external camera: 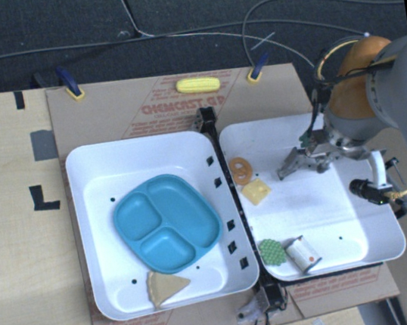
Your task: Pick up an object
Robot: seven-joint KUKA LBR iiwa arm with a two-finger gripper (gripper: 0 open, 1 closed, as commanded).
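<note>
Wooden bench (18, 248) is covered w/ a cardboard sheet (150, 113), held by two blue-and-yellow clamps at its far edge. Two white bins are set side by side on it, touching along a black centre seam. Left bin (83, 177): a blue divided plate (168, 221) is seen in the middle, a tan triangular piece (164, 287) just beside its near edge. Right bin (377, 241): an orange ring (240, 168) and a yellow block (256, 191) are found near the seam, approx. touching; a green round item (271, 251) and a small white-and-grey can (303, 253) lie next to each other at the near wall. A yellow corn cob (197, 84) rests on the cardboard beyond the bins. Gripper (290, 166) is positioned low over the right bin's far half, fingers spread apart, nothing seen btwn them; it is well apart from the ring and block.
</note>
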